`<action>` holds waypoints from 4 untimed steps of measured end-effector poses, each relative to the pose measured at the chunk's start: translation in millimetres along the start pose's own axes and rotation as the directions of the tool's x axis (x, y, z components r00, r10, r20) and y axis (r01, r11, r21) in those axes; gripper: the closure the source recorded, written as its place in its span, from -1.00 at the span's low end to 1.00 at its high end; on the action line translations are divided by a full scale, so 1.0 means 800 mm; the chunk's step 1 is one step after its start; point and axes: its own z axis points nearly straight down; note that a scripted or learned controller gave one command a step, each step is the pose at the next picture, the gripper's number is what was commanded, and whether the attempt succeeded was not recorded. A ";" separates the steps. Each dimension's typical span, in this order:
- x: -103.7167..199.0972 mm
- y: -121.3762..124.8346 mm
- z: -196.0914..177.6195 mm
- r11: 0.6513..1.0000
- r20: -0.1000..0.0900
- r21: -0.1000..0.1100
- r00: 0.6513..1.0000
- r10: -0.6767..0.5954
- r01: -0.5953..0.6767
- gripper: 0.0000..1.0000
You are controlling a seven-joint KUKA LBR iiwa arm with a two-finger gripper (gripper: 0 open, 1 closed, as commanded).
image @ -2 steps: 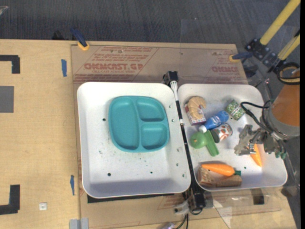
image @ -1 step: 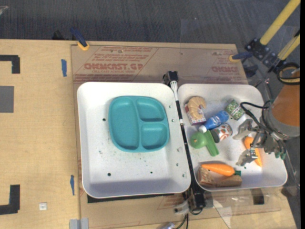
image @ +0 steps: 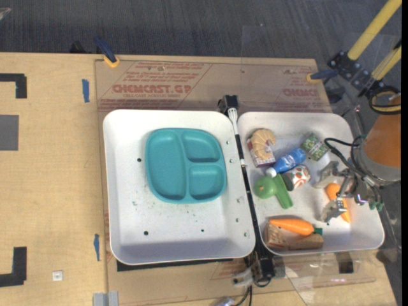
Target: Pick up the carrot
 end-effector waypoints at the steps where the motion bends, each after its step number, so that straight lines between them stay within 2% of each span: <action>1: -0.005 0.001 -0.017 1.000 0.012 0.002 1.000 -0.002 0.002 1.00; 2: -0.004 0.001 -0.016 1.000 0.010 0.002 1.000 -0.002 0.002 -1.00; 3: -0.002 -0.022 0.001 0.961 -0.004 -0.001 0.961 0.276 -0.276 -1.00; 4: 0.037 -0.020 0.000 0.798 -0.008 -0.007 0.798 0.603 -0.603 -1.00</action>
